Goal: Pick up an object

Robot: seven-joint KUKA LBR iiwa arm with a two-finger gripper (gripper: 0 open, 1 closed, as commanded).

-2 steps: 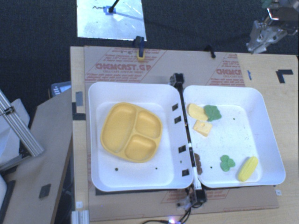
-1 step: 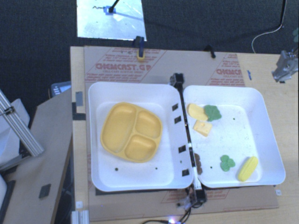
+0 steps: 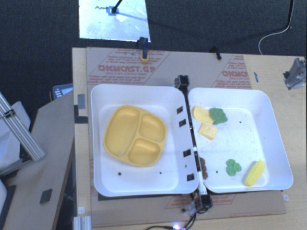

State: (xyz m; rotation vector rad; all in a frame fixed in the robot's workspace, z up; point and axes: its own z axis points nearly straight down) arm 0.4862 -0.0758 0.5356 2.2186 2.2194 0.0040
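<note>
The right bin point(image 3: 268, 128) holds several small toy foods. A pale yellow piece point(image 3: 201, 114) touches a green leafy piece point(image 3: 218, 115) near the bin's back left. Just in front of them lies a yellow cheese-like wedge point(image 3: 207, 131). A small green cluster point(image 3: 233, 167) and a yellow corn cob point(image 3: 254, 173) lie at the front right. A grey part of my gripper point(image 3: 295, 74) shows at the right edge, off beyond the right bin's back right corner, away from every object.
The left bin point(image 3: 110, 104) carries a yellow divided plate point(image 3: 135, 135). A small brown bit point(image 3: 203, 167) lies by the divider between the bins. Brown cardboard point(image 3: 158, 66) lies under both bins. A shiny sheet point(image 3: 114, 13) sits behind the bench.
</note>
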